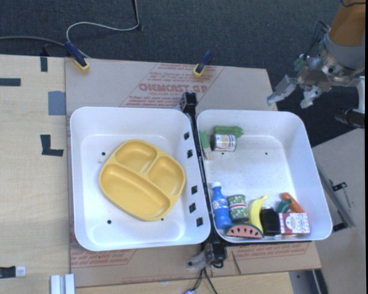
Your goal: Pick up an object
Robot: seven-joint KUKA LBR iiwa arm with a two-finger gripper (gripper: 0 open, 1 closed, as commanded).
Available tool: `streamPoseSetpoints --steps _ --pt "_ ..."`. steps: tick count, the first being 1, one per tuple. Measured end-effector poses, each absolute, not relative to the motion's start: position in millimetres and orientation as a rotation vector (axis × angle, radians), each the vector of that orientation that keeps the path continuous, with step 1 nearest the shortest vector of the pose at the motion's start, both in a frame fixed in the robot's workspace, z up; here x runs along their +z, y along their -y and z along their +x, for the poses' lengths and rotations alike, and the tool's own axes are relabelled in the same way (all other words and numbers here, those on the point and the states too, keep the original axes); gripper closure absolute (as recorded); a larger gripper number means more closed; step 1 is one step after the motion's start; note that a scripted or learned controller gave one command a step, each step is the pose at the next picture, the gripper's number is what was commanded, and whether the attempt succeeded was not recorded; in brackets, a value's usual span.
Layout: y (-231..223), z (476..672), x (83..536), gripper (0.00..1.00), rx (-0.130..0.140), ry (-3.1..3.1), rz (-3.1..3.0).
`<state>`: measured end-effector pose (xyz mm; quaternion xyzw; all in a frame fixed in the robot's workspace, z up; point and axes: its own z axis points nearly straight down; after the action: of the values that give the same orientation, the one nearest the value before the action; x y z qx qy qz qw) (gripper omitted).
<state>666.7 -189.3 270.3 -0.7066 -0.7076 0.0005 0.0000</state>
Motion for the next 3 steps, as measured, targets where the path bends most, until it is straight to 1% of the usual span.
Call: streamPoseSetpoints --steps 1,2,3 --pt "196.9 602.8 214.4 0.0 0.004 2.221 -2.22" --pt "179.4 535.9 275.5 0.0 0.001 2.222 -2.221" --pt "165.9 496.0 127.9 0.0 0.002 2.219 -2.218"
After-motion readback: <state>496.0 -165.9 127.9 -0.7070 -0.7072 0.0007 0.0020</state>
